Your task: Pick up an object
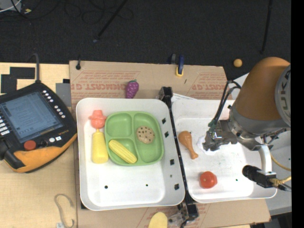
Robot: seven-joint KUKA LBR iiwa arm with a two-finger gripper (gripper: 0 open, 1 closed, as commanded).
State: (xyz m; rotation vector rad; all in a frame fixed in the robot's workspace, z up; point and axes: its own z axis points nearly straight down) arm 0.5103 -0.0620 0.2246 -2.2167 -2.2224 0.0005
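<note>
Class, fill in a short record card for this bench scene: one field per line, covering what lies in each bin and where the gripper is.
left bin: green divided plate holding corn cob and cookie; yellow bottle, pink toy
right bin: chicken drumstick, tomato
gripper: above right bin, right of the drumstick
grasp: nothing visibly held

Dark carpet strewn with black cables lies behind the cardboard-covered bench.

Teach pendant, cardboard sheet
</note>
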